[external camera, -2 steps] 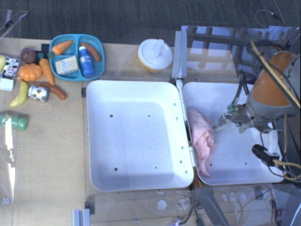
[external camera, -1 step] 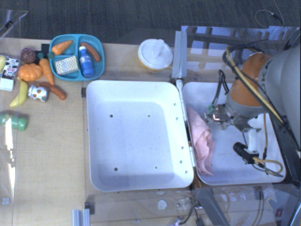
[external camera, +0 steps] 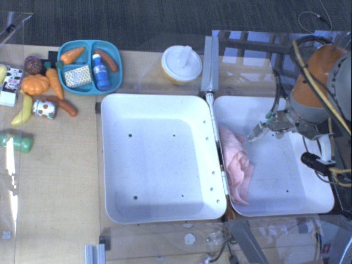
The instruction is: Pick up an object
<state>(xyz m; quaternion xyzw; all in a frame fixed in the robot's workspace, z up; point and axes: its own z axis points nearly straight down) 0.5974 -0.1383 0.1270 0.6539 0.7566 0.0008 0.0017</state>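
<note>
Well, the pink cloth (external camera: 237,166) lies crumpled in the right bin (external camera: 297,199), pressed up against that bin's left wall, its long axis running from the far end toward the near end of the bin and leaning a little to the right as it comes nearer. The hand (external camera: 263,130) hangs over the same bin, just past the far end of the cloth and slightly to its right, reaching in from the arm (external camera: 316,92) on the right side; its thin fingers point left and down toward the cloth, spread slightly apart with nothing between them. The rest of the right bin's floor, right of the cloth, is bare white, so there is open room on that side, while the divider (external camera: 215,147) between the bins crowds the cloth's left edge. The left bin (external camera: 154,158) sits alongside, touching the divider. On the desk (external camera: 55,191) well to the left sit a blue divided plate (external camera: 91,66) with toy food, a small orange pumpkin (external camera: 35,84), a banana (external camera: 23,110), a carrot (external camera: 54,83) and a little can (external camera: 44,109) (all far from the cloth). A white lidded bowl (external camera: 182,64) stands beyond the left bin's far right corner. Cables (external camera: 311,43) loop around the arm over the bin's right edge.
</note>
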